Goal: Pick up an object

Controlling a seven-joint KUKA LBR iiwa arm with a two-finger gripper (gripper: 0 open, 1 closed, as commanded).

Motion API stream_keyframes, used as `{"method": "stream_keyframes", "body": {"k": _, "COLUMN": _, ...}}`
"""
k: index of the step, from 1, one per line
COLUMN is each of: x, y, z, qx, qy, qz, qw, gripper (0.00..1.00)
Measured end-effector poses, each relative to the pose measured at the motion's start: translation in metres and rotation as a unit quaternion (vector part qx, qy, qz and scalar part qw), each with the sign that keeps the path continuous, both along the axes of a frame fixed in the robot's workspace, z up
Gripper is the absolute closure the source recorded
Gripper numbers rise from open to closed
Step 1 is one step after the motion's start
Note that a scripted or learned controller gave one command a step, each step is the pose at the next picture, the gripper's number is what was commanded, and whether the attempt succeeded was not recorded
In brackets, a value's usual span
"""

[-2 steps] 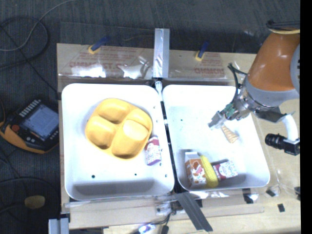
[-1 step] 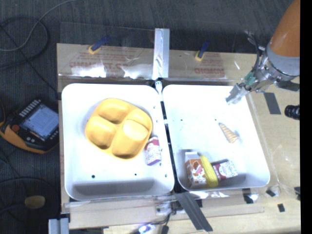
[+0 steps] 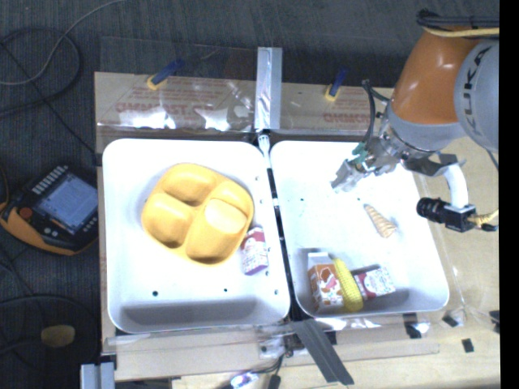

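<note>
1. I am reaching in from the right with my grey arm (image 3: 478,96), the one with the big orange band on it.
2. My gripper (image 3: 347,177) is hanging over the far part of the right bin (image 3: 430,290), and it is pointing down and to the left.
3. My fingers are standing a little apart, and nothing is sitting between them, so I am not holding anything.
4. A small ice cream cone toy (image 3: 380,220) is lying on the bin floor just near and to the right of my gripper, and I am not touching it.
5. A brown and white carton (image 3: 323,286) is standing at the near side of the right bin.
6. A yellow corn cob (image 3: 348,285) is leaning right beside that carton, touching it.
7. A little red and white box (image 3: 375,282) is lying on the right side of the corn.
8. A big yellow bumpy thing (image 3: 195,211), like a puffy pillow with four lumps, is sitting in the middle of the left bin (image 3: 130,298).
9. A small pink and white bottle (image 3: 255,250) is lying just near and to the right of it, close to the wall between the bins.
10. A handheld controller with a screen (image 3: 57,209) is lying on the dark floor to the left of the bench.
</note>
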State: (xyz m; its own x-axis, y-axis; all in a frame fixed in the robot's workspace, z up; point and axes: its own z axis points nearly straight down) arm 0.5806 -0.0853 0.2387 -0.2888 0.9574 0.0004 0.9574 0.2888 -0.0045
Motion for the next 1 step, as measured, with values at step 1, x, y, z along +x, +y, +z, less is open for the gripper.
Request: {"method": "stream_keyframes", "body": {"k": 1, "x": 0.0269, "y": -0.0312, "z": -0.0132, "qx": -0.0007, "qy": 0.000, "qz": 0.072, "qw": 0.9974, "gripper": 1.00}}
